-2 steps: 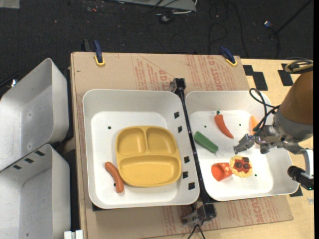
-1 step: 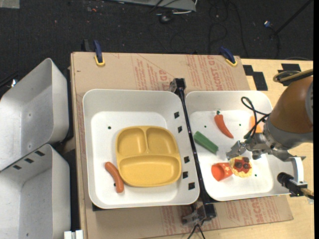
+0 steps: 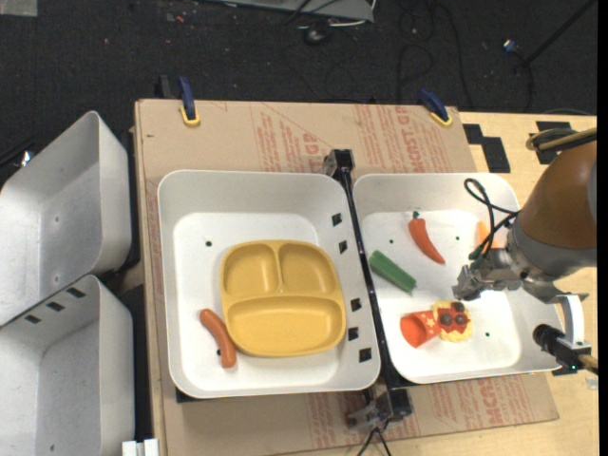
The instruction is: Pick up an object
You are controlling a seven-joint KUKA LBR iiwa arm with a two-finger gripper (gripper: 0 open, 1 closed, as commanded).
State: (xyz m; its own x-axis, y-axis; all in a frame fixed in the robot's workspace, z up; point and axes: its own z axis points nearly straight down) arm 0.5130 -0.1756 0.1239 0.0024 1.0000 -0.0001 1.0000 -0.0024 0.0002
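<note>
The right bin (image 3: 494, 364) holds a red chili pepper (image 3: 426, 237), a green block (image 3: 392, 271) and a toy pizza slice (image 3: 437, 325) with dark toppings. An orange item (image 3: 483, 233) peeks out from behind the arm near the bin's right wall. My gripper (image 3: 472, 284) hangs low over the right bin, just above and to the right of the pizza slice, right of the green block. Nothing shows in its grasp.
The left bin (image 3: 180, 255) holds a yellow divided plate (image 3: 282, 297) and a reddish sausage (image 3: 218, 336) at its lower left. A black divider (image 3: 359, 274) separates the bins. The grey and orange arm (image 3: 560, 217) covers the right bin's right side.
</note>
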